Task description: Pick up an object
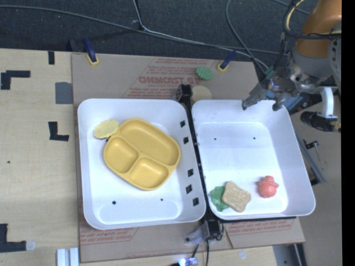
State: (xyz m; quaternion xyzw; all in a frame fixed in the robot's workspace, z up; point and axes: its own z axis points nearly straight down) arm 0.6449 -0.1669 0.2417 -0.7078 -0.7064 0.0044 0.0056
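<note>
Pincer: we are seeing the pincer (260,98) hanging spread wide and gripping nothing, its two dark fingers splayed over the far rim of the right bin (288,129).
Arm: the orange-banded arm (319,26) is reaching in at the worktop's far right corner.
Candidates: we are counting three small things lying along the near edge of the right bin: a red toy fruit (267,186), a tan toast-shaped piece (236,197), and a green leafy piece (217,197) tucked partly under the toast.
Best target: we are judging the red fruit the easiest pick, since it is sitting apart from the other two with bare bin floor around it.
Approach: we are advising a travel toward the bin's near right corner, then a straight descent with the fingers straddling the fruit.
Risk: the fruit is looking rounded, so an off-centre squeeze may be pushing it away; the flat toast is lying low and may be slipping under the fingertips.
Left bin: a yellow divided plate (141,154) and a pale yellow disc (105,129) are lying in the left bin (91,198), well apart from the pincer.
Stray item: a green waffle-like piece (204,72) is resting on the worktop beyond both bins.
</note>
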